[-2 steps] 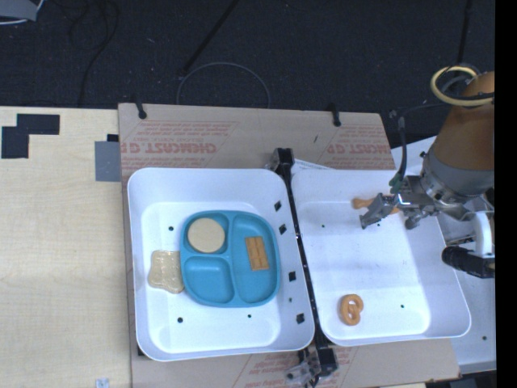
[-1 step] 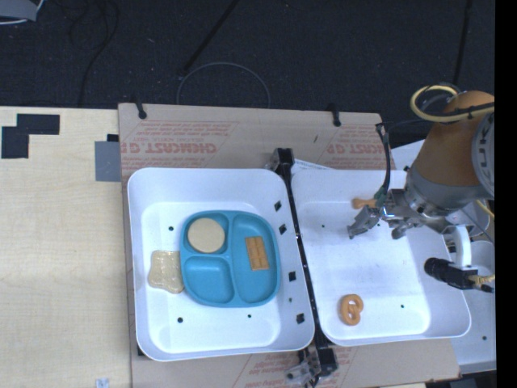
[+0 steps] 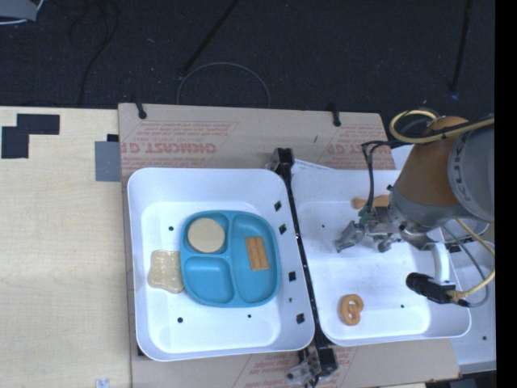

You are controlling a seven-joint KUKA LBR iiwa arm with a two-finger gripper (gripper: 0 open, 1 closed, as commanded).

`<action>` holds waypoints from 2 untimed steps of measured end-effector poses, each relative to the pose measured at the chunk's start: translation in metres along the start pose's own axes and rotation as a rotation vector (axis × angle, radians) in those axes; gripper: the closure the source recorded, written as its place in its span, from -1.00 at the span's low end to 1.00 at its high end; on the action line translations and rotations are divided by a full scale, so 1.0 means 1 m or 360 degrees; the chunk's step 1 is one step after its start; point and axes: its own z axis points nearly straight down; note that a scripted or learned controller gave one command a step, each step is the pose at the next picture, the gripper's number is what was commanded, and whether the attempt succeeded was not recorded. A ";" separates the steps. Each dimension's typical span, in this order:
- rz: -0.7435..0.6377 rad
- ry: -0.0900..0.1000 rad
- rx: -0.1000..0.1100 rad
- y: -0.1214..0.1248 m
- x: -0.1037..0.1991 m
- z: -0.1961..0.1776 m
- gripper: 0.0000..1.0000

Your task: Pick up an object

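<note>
My gripper (image 3: 350,238) hangs over the right bin (image 3: 404,322), in its upper middle part, pointing left toward the divider. A small orange-brown pretzel (image 3: 350,309) lies on the bin floor below the gripper, well apart from it. In the left bin (image 3: 153,192) sits a blue compartment tray (image 3: 230,285). The tray holds a round tan cookie (image 3: 205,234) in its upper left compartment and a rectangular orange cracker (image 3: 257,253) in its right one. A pale yellowish piece (image 3: 166,271) rests against the tray's left side.
The arm's grey body and orange band (image 3: 432,172) cover the right bin's upper right corner, with cables (image 3: 440,285) trailing over its right edge. A black divider rail (image 3: 295,249) runs between the bins. Cardboard (image 3: 242,140) lies behind them.
</note>
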 end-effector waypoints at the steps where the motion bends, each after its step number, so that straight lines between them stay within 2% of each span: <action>1: 0.0007 -0.0001 -0.0006 0.001 -0.001 -0.014 1.00; 2: -0.0003 -0.0003 -0.0017 0.002 0.005 -0.058 1.00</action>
